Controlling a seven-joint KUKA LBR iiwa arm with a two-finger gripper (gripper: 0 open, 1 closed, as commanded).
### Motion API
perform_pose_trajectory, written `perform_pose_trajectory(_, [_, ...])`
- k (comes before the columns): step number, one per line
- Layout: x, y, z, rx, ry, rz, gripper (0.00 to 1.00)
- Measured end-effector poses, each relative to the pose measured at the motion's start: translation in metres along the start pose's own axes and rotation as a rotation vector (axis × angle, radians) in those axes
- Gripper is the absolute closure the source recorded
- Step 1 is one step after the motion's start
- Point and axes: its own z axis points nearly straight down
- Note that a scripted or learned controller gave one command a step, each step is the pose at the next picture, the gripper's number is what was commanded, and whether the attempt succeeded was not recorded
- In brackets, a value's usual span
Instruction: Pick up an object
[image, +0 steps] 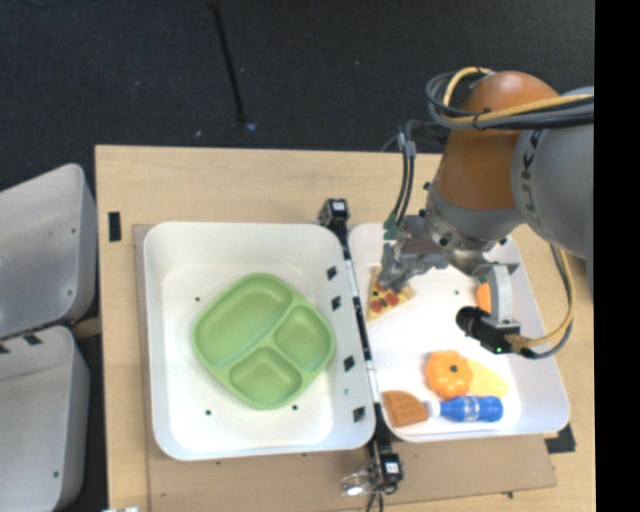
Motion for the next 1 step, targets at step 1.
perform_pose_trajectory(1, [0.0489,0.0164,-0.0012,-0.003,0.000,0.000,1.00])
